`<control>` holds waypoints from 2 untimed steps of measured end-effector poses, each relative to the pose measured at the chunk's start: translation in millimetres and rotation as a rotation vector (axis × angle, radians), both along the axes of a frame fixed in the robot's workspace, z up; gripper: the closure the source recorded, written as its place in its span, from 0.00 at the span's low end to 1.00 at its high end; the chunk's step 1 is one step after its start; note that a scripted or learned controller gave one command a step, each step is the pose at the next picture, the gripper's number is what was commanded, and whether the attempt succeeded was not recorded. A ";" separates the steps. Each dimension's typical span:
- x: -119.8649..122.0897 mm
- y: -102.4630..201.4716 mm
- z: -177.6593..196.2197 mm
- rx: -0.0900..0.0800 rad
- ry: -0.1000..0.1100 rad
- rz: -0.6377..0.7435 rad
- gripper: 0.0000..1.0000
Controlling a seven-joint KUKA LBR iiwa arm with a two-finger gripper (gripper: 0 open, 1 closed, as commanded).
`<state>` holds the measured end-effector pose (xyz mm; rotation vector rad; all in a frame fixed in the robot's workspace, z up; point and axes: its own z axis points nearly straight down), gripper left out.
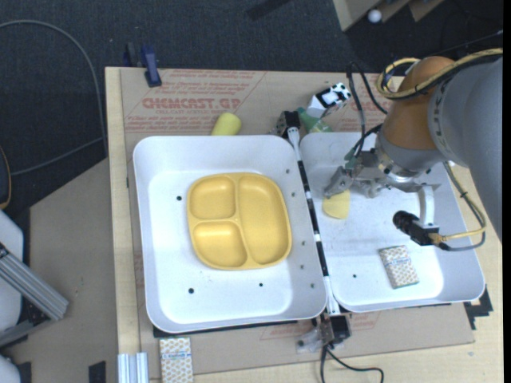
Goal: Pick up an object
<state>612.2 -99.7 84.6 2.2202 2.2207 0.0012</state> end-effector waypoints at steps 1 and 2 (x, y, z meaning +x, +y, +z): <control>-13.7 4.5 0.0 0.002 0.005 -0.001 0.00; -0.1 4.4 0.0 0.000 0.000 0.000 0.00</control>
